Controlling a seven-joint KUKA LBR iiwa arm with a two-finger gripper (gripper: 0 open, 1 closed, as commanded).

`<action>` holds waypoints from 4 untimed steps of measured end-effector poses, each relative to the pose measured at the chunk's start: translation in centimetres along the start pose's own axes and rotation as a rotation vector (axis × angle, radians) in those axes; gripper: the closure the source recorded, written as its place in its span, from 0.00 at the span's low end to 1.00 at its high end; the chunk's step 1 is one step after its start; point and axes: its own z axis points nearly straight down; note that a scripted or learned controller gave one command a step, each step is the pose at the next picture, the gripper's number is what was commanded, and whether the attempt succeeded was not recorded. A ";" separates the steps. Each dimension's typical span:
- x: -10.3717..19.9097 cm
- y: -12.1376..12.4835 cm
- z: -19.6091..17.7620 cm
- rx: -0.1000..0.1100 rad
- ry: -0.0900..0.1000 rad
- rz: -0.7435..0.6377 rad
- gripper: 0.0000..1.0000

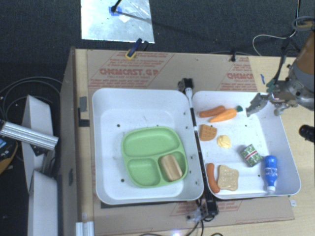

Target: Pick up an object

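Hovering over the right bin's [288, 154] upper right corner, the gripper [266, 102] is carrying nothing, fingers looking spread apart. Pick not started: carrots [220, 113], waffle [208, 132], yellow lump [224, 141], green can [251, 155], blue bottle [269, 172], toast [228, 177] and sausage [212, 177] are all lying loose in that bin. Bread [172, 166] is sitting on the green tray [147, 144] in the left bin [106, 132].

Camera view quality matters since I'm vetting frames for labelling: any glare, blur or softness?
Camera view: glare washes the foil sheet at the top; the end effector looks soft, its fingers unreadable; the carrot and blue bottle are evenly lit.
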 end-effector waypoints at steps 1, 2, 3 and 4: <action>-1.3 -3.9 17.8 0.004 0.001 0.002 0.00; -0.3 -5.5 19.9 0.000 0.001 0.002 0.00; -0.3 -5.3 18.7 -0.004 0.000 0.001 1.00; 7.1 -1.2 9.8 -0.002 0.002 -0.002 1.00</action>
